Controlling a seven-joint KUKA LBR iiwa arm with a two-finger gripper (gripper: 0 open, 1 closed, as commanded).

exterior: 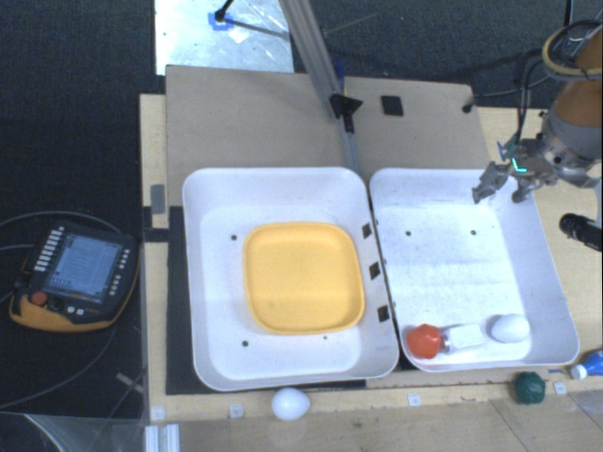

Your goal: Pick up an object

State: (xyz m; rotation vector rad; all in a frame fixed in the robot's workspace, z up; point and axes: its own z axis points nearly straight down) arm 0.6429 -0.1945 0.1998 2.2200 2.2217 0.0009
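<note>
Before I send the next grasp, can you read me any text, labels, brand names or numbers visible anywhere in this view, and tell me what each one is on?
No text can be read anywhere in this view.
Teach pendant left of the bench: its screen is lit, but the contents are too small and blurred to read.
Yellow plate, white bins, gripper: no markings can be made out.

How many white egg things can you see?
2. One white egg lies in the right bin, near its front right corner. The other egg lies on the bench, just before the left bin.
</note>
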